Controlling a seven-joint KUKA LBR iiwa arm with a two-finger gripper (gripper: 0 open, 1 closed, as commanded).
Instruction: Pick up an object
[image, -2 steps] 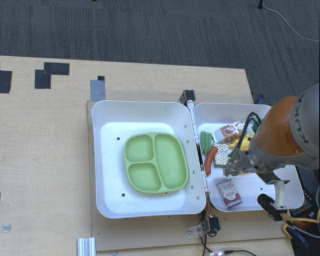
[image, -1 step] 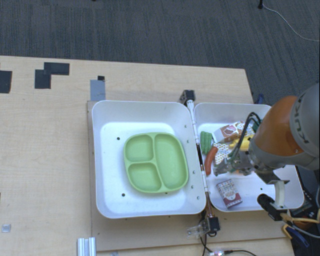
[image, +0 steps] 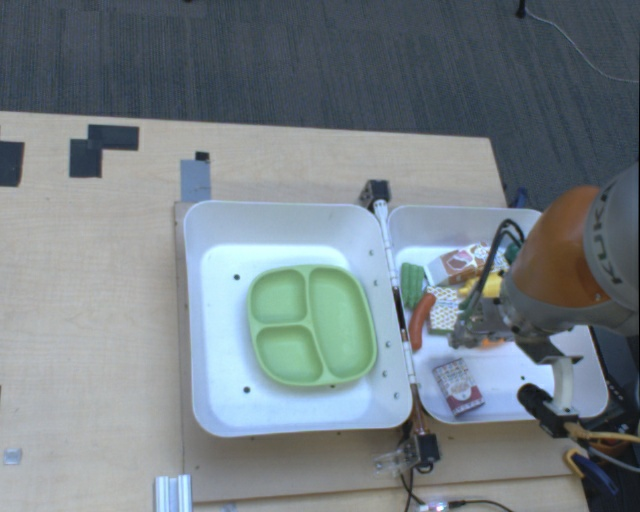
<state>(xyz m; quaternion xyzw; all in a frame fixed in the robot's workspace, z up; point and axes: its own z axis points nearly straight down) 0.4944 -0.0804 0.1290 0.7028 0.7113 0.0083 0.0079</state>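
The right bin (image: 440, 400) holds several small objects: a green piece (image: 411, 278), a red-orange carrot-like piece (image: 421, 316), a white and red packet (image: 457, 265), a yellow item (image: 470, 288) and a small red and white box (image: 458, 387) near the front. My gripper (image: 470, 332) is low in this bin, just right of the carrot-like piece and above the box. The arm's grey body and orange band (image: 565, 255) cover the bin's right half.
The left bin (image: 215, 290) holds a light green divided plate (image: 311, 326). A metal clamp (image: 376, 192) sits at the back between the bins. Cables (image: 590, 450) lie at the front right corner. Black marks and a grey block (image: 195, 178) sit on the bench behind.
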